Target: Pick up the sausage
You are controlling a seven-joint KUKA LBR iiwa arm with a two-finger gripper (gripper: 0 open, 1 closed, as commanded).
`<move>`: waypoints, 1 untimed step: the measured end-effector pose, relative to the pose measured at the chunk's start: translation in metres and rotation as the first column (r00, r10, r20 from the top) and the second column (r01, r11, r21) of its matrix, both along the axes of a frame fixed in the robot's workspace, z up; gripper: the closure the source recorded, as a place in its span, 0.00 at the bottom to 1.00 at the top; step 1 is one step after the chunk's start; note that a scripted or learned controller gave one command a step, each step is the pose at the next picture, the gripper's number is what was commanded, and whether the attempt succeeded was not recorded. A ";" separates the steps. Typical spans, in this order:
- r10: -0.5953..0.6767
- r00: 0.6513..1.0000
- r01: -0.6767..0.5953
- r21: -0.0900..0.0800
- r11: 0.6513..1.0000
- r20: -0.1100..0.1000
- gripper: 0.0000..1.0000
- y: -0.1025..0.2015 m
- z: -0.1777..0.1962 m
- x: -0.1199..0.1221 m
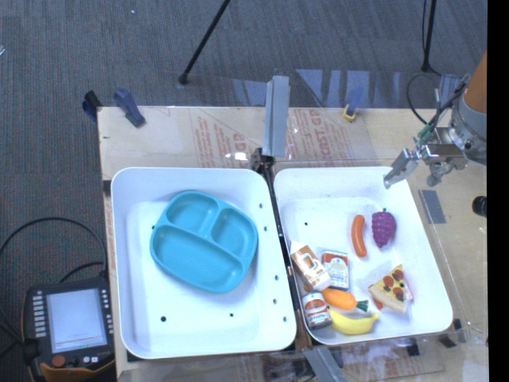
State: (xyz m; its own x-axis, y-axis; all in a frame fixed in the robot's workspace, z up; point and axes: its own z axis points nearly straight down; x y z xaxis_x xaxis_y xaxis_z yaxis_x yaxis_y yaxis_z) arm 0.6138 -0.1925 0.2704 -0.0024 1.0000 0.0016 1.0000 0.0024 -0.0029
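The sausage [359, 235], a small orange-red link, lies upright in the middle of the right bin [318, 183], just left of a purple bunch of grapes [383, 228]. My gripper [416, 173] hangs over the bin's far right corner, up and to the right of the sausage and well apart from it. Its two fingers stand spread open with nothing between them.
Near the right bin's front lie two small cartons [322, 268], a can [316, 309], a carrot [342, 299], a banana [354, 322] and a pizza slice [392, 287]. A blue divided plate [204, 239] sits in the left bin [127, 213]. A metal post [277, 118] rises behind the bins.
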 end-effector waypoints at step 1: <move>0.163 0.987 -0.163 0.002 0.987 -0.003 0.00 0.033 -0.156 -0.005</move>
